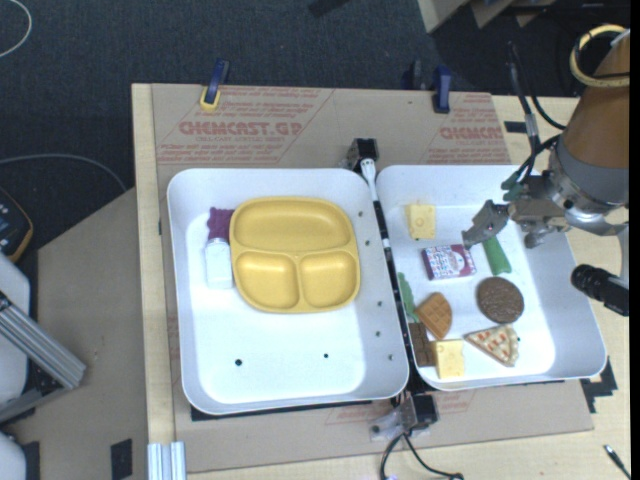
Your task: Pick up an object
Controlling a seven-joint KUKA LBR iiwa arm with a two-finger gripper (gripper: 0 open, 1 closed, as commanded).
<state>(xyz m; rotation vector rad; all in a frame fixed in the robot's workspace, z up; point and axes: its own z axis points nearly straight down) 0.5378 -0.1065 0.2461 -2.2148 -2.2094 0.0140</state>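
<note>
Arm (600, 138) reaches in from the right over the right bin (570, 358). Gripper (487, 226) sits over that bin's upper middle, angled down and towards view-left. Grip state: can't tell from this angle whether it's spread or pressed together.

Candidate objects, all placed relative to the gripper:
- Green piece (497, 256): closest, just below the tip in the view, lying on the bin floor. Can't tell if it's touching the gripper.
- Maroon packet (447, 262): just view-left and a little below, flat.
- Cheese block (422, 221): further view-left, about level with the tip.
- Brown cookie (499, 299): straight below, past the green piece.
- Waffle (435, 314): below and view-left, next to the cookie.
- Pizza slice (495, 345): further below, near the front wall of the bin.
- Yellow block (450, 359): below and view-left, beside the pizza slice.
- Green stick (405, 293) and brown bar (420, 343): along the bin's view-left wall, well away from the tip.

Left bin (190, 348) is well off to view-left of the gripper. It carries a yellow divided plate (295, 251), with a purple item (220, 220) and a white bottle (217, 263) tucked against the plate's far side from the gripper.

Both bins rest on a brown board (300, 118) with clamps at its back edge, behind the gripper in the view.
</note>
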